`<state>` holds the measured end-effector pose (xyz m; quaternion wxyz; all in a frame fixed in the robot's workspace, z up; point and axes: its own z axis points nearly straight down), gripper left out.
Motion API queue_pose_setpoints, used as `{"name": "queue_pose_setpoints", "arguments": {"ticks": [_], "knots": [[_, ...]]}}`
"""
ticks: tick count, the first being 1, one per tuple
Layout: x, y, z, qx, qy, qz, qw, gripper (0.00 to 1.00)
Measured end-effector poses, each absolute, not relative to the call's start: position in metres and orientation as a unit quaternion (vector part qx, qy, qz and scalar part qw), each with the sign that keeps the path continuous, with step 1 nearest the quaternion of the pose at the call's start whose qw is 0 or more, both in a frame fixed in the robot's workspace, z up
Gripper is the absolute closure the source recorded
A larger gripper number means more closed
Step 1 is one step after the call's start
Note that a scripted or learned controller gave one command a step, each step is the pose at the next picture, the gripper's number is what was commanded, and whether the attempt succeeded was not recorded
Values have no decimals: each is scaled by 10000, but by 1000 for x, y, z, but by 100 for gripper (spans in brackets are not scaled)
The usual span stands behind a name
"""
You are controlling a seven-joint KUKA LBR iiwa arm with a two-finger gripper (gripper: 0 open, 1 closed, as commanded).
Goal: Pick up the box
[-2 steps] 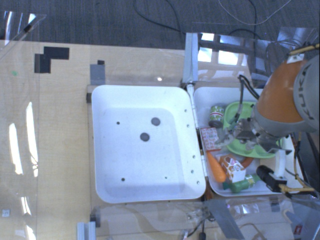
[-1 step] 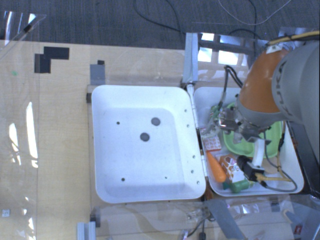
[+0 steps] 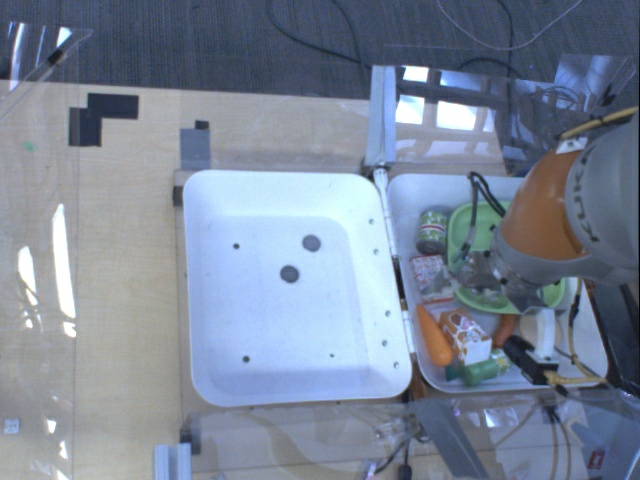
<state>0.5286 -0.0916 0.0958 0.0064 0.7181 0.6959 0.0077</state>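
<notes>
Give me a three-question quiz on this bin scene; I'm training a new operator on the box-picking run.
1. True or false: the box lies in the right bin.
2. Which thing lies directly beside the box, on the side nearer the left bin? A) a can B) a carrot C) a green bowl
3. Fill in: the arm hangs over the ____ bin.

Key: 1 true; 2 B, the carrot; 3 right.
</notes>
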Motion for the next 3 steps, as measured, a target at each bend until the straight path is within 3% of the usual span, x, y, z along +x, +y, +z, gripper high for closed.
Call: {"name": "queue_pose_setpoints", "arguments": {"ticks": [1,2,3], "knots": [[590,-81,104,8012,5984,48,38,0],[592,-77,116,7975,6032,69,36,100],[593,-75,126,7946,6071,75,36,100]]}}
